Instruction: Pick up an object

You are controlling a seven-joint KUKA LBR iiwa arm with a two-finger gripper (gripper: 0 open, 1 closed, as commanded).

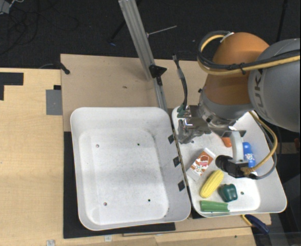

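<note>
The right bin (265,201) holds several small objects: a yellow corn cob (212,183), a dark green pepper-like piece (228,192), a long green piece (214,206), a white card with red print (202,163), a blue and white bottle (248,153) and an orange piece (226,142) mostly hidden by the arm. My gripper (189,126) hangs over the bin's upper left corner, close to the divider, above and left of the card. The bulky grey and orange wrist covers the bin's upper part.
The left bin (122,168) lies beside the right one, with black clips along the shared edge (177,160). A slanted metal rail (140,40) rises behind the bins. A black cable loops from the wrist over the right bin.
</note>
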